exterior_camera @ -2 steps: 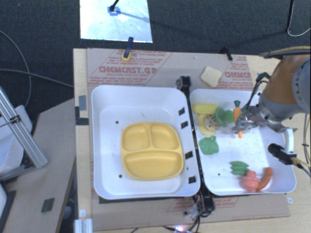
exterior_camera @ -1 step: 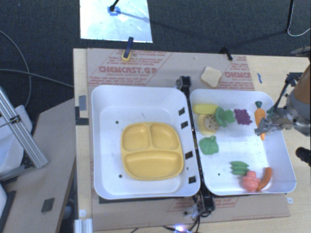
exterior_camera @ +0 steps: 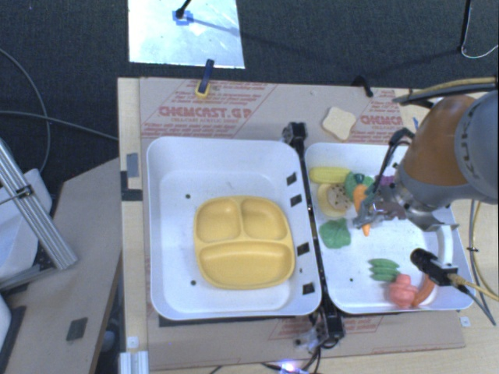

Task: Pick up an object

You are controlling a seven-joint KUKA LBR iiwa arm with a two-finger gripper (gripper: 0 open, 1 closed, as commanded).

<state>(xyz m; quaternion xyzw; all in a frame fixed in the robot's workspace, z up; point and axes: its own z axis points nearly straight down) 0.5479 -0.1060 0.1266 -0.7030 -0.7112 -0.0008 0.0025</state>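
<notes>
the left bin [exterior_camera: 168, 209] bears a yellow divided plate [exterior_camera: 243, 241]. in the right bin [exterior_camera: 343, 291] the toy food lies crowded, with the gripper [exterior_camera: 369, 210] low among the carrot [exterior_camera: 359, 195], cookie [exterior_camera: 337, 199] and green leaf [exterior_camera: 335, 234]. i cannot tell how its jaws stand; it probably grips nothing. so tight a cluster could make it nudge neighbours or close on two.
</notes>
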